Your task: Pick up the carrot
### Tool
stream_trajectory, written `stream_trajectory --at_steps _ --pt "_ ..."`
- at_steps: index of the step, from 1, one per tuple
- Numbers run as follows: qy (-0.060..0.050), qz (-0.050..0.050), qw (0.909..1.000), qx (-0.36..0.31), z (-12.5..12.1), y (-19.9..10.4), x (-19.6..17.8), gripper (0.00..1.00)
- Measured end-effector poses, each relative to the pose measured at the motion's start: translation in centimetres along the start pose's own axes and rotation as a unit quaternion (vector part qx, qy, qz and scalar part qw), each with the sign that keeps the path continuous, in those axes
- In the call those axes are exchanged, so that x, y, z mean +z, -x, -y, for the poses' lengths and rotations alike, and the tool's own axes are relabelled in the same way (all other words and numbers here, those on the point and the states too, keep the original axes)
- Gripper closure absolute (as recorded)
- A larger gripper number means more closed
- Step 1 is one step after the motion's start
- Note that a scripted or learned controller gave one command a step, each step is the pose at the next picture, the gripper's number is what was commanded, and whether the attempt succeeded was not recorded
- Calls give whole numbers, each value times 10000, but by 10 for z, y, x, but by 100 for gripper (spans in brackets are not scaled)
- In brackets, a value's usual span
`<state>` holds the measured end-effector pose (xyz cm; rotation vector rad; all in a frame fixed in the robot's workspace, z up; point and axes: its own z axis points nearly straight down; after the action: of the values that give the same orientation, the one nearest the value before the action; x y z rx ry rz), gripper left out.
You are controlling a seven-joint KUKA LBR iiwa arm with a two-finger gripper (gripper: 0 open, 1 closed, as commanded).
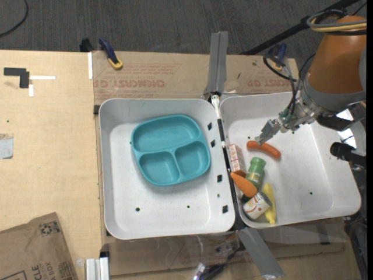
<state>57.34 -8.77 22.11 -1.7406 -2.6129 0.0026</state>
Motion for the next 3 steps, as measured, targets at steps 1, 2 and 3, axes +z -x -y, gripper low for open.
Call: stream_trajectory --at_steps 1,2,3 --pt "105 78 9919 -1261 44 -5 121 0" --pt "126 95 9922 -1238 43 -3 111 100" --pt "17 11 9941 -1088 12 21 107 100"
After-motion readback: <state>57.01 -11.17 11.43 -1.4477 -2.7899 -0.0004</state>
